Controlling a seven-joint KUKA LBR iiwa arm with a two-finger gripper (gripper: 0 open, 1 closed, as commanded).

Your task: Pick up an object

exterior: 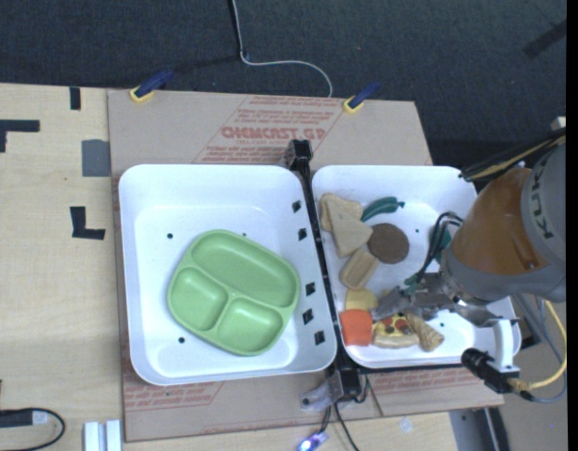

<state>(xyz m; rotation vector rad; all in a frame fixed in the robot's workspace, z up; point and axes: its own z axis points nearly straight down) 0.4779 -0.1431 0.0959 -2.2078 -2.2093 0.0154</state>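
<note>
The right bin (439, 178) holds several toy foods: a tan bread slice (341, 220), a green pepper (382, 207), a brown round disc (389, 242), a tan wedge (359, 270), a yellow piece (360, 299), an orange-red block (356, 327) and a pizza slice (406, 333). My gripper (408, 296) reaches in from the right and hangs low over the bin's front part, just above the pizza slice and right of the yellow piece. The arm's grey and orange wrist (500, 233) covers the bin's right side. I see nothing held.
The left bin (143, 191) holds a green divided plate (234, 291). Both bins rest on a cardboard sheet (270, 125) on the wooden bench. A black divider with clips (312, 242) runs between the bins. A white cable (270, 62) lies at the back.
</note>
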